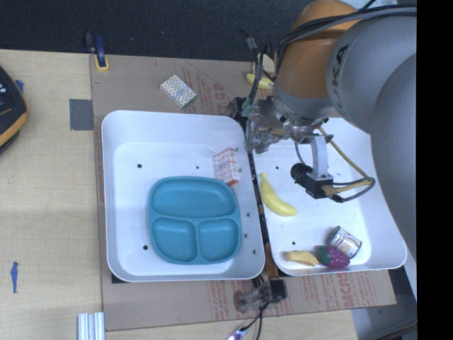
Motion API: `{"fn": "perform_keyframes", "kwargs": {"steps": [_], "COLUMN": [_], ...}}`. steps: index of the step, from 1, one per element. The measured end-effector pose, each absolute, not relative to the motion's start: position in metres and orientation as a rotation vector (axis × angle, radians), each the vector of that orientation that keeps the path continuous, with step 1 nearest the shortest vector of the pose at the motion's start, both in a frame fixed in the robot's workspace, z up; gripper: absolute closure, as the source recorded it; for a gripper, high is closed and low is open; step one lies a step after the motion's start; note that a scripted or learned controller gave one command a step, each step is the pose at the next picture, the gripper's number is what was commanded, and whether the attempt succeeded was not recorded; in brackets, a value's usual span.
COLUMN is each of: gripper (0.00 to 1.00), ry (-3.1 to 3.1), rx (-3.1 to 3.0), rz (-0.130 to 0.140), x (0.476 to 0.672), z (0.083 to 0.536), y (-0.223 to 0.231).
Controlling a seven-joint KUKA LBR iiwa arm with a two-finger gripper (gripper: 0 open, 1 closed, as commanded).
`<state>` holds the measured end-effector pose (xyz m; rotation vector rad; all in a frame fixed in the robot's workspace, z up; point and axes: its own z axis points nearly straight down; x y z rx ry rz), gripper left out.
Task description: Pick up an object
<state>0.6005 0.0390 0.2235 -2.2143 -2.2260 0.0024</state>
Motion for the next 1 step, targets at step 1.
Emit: {"fn": "perform_keyframes", "kwargs": {"steps": [1], "gripper": [1.0], "ry": [-2.228], "rx": [-2.214], "rz": [0.004], "x": [0.6226], "z": [0.1918], "y": [0.0554]}}
